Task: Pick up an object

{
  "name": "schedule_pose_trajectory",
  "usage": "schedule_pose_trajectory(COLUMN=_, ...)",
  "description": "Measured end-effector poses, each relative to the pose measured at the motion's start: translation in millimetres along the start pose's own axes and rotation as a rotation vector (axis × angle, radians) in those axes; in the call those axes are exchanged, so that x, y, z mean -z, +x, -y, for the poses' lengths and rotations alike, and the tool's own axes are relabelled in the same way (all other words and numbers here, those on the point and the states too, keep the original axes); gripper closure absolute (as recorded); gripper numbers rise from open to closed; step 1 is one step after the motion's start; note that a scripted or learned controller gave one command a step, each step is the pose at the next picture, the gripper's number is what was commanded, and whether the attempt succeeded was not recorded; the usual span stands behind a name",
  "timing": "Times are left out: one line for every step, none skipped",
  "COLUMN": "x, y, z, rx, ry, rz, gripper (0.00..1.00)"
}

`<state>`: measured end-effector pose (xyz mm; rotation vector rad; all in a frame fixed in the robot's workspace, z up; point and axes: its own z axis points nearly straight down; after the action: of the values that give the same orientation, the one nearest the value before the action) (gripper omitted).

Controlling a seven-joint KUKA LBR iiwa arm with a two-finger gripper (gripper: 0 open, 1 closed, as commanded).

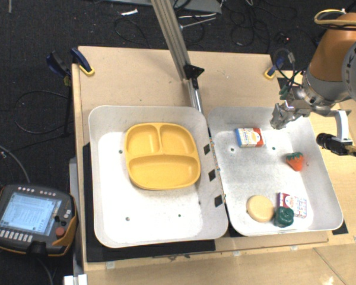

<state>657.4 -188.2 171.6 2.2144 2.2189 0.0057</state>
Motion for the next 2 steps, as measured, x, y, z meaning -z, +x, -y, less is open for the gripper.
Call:
schedule_pose_trajectory(x=52, y=-10, z=0, rx=-0.002, ry=0.000, rz=0.000, gripper=1.00)
schedule_pose_trajectory(x=102, y=-10, z=-2, rx=0.000, ry=0.000, rz=0.000, gripper=1.00)
